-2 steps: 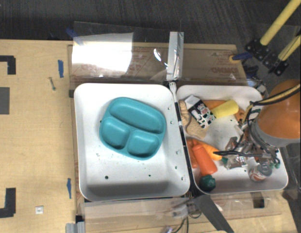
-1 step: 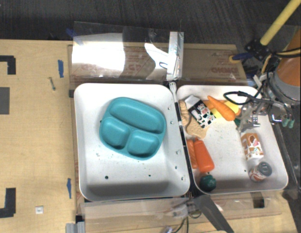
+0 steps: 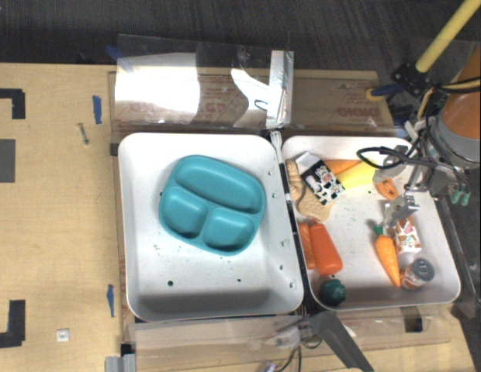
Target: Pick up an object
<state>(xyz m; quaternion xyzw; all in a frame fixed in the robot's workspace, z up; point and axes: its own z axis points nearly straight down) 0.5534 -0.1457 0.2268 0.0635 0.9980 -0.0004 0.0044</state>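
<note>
Near the right bin's (image 3: 450, 281) outer wall, a carrot (image 3: 389, 259) lengthwise, tip toward the camera; gripper (image 3: 409, 198) state unclear.

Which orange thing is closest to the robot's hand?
The carrot with green leaves, at the right bin's right side. The fat orange bottle lies further left.

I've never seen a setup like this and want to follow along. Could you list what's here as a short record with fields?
left bin: teal plastic divided plate
right bin: orange plastic carrot, yellow block, black-and-white spotted toy, dark green ball
arm: enters from the right, over the right bin
gripper: above the carrot; grasp unclear
</note>
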